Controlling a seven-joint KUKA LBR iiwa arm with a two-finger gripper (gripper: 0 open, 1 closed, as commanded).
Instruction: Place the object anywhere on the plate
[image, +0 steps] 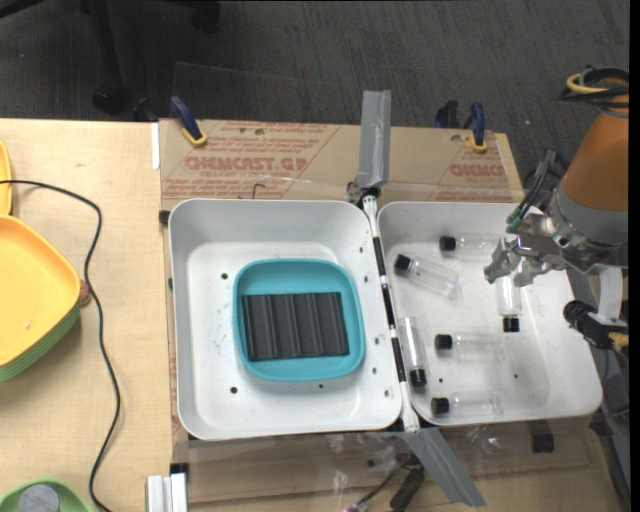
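The teal plate (297, 276) with a dark ridged insert sits in the middle of the left bin (195, 300). Several clear vials with black caps lie scattered in the right bin (560, 395). My gripper (511, 271) hangs over the upper right part of that bin, its fingers apart. Just below the fingertips lies one vial (509, 303), lengthwise toward the front, with its black cap at the near end. It appears to rest on the bin floor; nothing sits between the fingers.
Other vials lie at the bin's upper left (422, 273), by the divider (411, 350), in the middle (465, 343) and along the front (468, 405). Yellow and green dishes (30, 300) and a black cable (100, 300) are on the wooden bench to the left.
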